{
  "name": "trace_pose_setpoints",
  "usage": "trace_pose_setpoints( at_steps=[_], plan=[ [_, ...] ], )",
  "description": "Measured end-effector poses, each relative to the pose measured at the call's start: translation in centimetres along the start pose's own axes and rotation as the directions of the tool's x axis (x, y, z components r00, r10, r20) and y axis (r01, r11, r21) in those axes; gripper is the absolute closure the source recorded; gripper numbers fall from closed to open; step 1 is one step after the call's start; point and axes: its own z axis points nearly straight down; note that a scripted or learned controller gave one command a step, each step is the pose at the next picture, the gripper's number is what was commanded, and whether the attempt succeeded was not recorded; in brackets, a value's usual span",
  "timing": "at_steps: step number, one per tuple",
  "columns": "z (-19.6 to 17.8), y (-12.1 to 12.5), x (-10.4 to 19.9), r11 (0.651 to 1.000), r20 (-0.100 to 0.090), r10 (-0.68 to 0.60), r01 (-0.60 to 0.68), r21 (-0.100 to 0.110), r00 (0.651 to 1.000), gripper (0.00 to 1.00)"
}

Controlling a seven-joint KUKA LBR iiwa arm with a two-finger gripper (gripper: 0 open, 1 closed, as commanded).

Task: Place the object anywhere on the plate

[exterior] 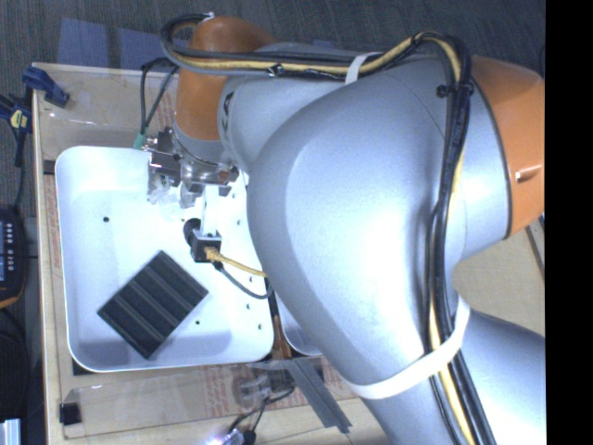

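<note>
Black ribbed object (153,303) (lying flat) sits below gripper (171,191).

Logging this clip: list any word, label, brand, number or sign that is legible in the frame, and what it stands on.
None can be read.
Dark device at the left edge of the bench: faint light marks, too small and blurred to read.
Wooden bench front below the left bin: faint reddish print, blurred, unreadable.
Ribbed dark slab in the bin: no text.
Arm and hand: no lettering visible.
</note>
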Motion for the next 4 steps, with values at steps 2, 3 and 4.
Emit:
trace_pose_setpoints(
  at_steps=[2, 3, 4],
  plan=[
    [-8.7, -5.9, 5.9, 0.906, 0.001, -0.423, 0.423, -0.001, 0.906, 1.0],
    [-7.3, -9.6, -1.7, 0.834, 0.003, -0.552, 0.552, -0.002, 0.834, 1.0],
    [-20.4, -9.2, 6.2, 0.931, 0.002, -0.364, 0.364, -0.004, 0.931, 1.0]
  ],
)
